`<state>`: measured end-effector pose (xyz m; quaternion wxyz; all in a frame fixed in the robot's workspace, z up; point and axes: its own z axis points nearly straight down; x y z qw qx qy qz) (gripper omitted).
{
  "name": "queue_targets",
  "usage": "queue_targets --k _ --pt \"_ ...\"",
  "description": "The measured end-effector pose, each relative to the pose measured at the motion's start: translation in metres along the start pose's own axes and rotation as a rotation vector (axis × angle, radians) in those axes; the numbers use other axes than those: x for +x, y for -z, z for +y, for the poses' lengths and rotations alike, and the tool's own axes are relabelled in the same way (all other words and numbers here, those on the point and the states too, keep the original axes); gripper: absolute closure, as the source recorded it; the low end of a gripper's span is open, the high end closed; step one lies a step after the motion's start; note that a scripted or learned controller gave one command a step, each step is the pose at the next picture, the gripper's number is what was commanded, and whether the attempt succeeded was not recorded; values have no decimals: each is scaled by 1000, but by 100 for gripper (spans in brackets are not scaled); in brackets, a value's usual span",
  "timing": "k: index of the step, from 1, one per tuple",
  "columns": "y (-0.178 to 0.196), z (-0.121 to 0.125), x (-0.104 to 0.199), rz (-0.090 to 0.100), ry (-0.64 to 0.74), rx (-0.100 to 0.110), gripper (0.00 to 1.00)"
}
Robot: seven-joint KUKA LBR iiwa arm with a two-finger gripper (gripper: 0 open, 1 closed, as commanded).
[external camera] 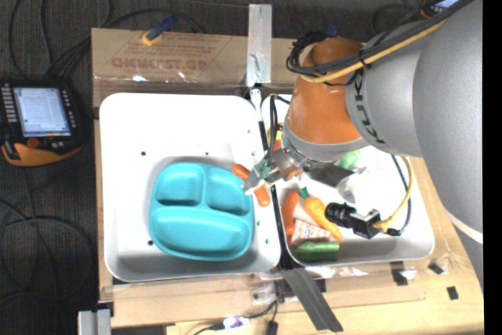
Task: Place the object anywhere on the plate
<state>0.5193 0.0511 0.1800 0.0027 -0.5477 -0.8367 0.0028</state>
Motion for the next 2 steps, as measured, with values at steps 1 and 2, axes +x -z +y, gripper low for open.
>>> queue_targets --k 1,2 --pt "0 0 0 0 0 0 0" --pt "0 -1 -15 -3 33 0 0"
